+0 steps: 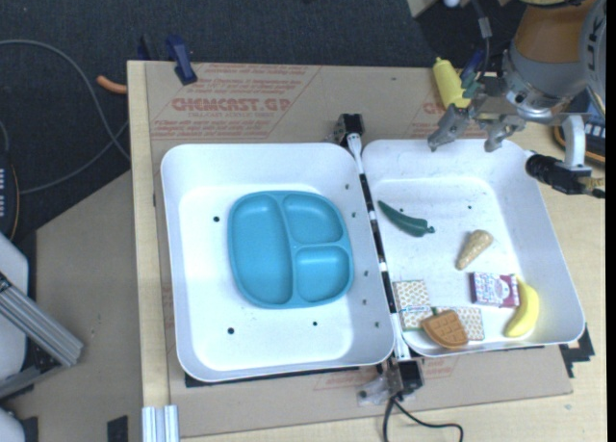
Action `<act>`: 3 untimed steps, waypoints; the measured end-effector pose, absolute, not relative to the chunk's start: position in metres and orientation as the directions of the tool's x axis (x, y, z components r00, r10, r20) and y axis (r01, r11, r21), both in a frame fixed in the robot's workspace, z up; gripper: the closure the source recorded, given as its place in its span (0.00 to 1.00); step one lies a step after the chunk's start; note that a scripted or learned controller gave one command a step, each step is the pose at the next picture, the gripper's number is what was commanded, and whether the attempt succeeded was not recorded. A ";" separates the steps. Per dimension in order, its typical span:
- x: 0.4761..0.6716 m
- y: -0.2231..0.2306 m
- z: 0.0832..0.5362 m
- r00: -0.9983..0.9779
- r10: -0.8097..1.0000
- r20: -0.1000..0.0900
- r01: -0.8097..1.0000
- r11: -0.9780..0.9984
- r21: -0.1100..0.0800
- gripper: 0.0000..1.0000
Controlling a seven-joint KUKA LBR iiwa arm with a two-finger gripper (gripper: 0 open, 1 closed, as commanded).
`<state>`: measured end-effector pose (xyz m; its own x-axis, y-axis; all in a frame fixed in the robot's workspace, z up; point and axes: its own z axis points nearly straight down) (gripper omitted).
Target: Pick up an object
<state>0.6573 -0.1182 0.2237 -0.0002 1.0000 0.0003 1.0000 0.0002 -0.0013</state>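
The metal tool (pixel 474 130) hangs open and empty at the right bin's (pixel 549 228) twelve o'clock rim. A smooth curved yellow banana (pixel 524 310) lies at its five o'clock corner.

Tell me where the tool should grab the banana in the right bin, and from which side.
Take the banana across its thick middle, coming straight down from above. It lies flat, curved, close to the right bin wall, so a sideways approach looks blocked there. The purple packet sits just left of it, so fingers should probably straddle carefully.
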 end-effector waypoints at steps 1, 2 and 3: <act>0.599 -0.111 0.151 0.000 1.000 0.000 1.000 0.000 -0.002 0.00; 0.577 -0.095 0.109 0.001 1.000 0.001 1.000 -0.001 -0.003 0.00; 0.594 -0.098 0.084 0.000 1.000 0.000 1.000 0.000 0.001 0.00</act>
<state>0.5940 -0.0975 0.0842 -0.0003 1.0000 0.0001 1.0000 0.0003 0.0007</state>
